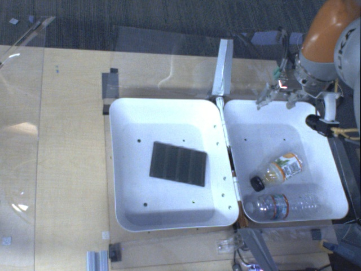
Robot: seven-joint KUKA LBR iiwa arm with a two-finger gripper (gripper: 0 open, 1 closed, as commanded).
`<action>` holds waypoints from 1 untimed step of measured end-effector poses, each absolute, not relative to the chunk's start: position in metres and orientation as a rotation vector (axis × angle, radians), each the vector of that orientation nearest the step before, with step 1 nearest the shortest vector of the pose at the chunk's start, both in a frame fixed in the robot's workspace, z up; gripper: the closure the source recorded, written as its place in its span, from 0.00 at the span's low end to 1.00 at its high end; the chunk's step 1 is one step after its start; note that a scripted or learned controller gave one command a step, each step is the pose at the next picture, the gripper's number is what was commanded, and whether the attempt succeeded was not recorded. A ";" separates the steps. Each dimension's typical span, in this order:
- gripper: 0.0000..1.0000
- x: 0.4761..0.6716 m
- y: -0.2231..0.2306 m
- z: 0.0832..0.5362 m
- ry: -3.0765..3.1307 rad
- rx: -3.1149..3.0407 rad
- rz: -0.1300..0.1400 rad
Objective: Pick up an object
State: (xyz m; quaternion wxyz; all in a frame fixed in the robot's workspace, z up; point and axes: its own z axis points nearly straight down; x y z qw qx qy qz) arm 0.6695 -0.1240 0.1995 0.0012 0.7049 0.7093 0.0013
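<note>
You're basically at the start: the two-finger gripper [278,99] hangs open and empty over the right white bin's [333,174] back edge, small yellow-labelled bottle [279,171] and clear plastic bottle [282,205] untouched near its front.

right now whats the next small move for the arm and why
Probably lower toward the near side of the right bin. The gripper hangs over that bin's far rim with nothing between its fingers, while the small bottle and clear bottle lie nearer the front. The left bin's dark pad is farther off.
</note>
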 end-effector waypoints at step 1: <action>0.00 0.599 -0.169 0.094 2.564 1.809 0.004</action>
